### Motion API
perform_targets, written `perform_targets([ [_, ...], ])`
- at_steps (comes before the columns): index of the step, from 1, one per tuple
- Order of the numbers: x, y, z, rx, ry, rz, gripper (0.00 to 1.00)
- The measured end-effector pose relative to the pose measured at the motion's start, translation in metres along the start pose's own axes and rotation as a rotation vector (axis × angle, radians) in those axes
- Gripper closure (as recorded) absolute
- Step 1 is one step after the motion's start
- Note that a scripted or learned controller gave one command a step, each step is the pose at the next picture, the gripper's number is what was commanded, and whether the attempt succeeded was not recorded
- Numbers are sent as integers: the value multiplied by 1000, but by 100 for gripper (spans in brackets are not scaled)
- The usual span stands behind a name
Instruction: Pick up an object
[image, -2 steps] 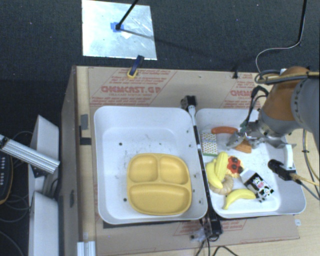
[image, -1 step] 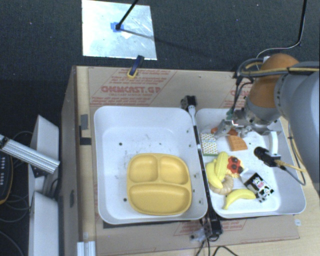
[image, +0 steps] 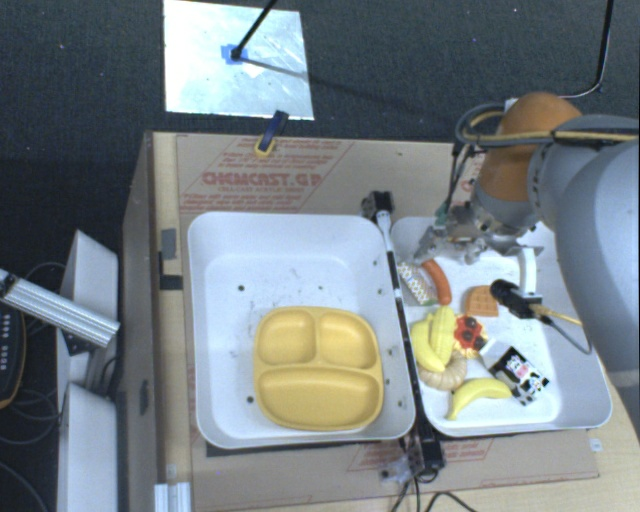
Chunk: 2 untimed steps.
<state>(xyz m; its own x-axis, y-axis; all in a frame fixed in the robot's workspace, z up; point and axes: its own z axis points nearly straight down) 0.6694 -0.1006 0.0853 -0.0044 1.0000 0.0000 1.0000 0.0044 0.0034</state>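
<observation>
— Where was your pick?
— The sausage (image: 438, 279) lay upper left in the right bin (image: 590, 400), just below the gripper (image: 455, 238). It looked light, stiff, slippery; you'd take it across its middle. Jaws' state: cannot tell.

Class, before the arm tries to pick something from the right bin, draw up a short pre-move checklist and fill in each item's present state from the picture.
1. Gripper over the right bin: ok, at its far end.
2. Objects to pick: ok; sausage, banana and waffle lie there.
3. Anything already held: cannot tell.
4. Nearest target free of neighbours: not ok; the sausage lies against a wrapped item.
5. Left bin uninvolved: ok; it holds the yellow divided plate.
</observation>
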Motion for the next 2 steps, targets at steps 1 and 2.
perform_targets([
  [1, 12, -11, 0, 1, 0, 0, 0],
  [2, 9, -27, 1, 2, -1, 3, 0],
])
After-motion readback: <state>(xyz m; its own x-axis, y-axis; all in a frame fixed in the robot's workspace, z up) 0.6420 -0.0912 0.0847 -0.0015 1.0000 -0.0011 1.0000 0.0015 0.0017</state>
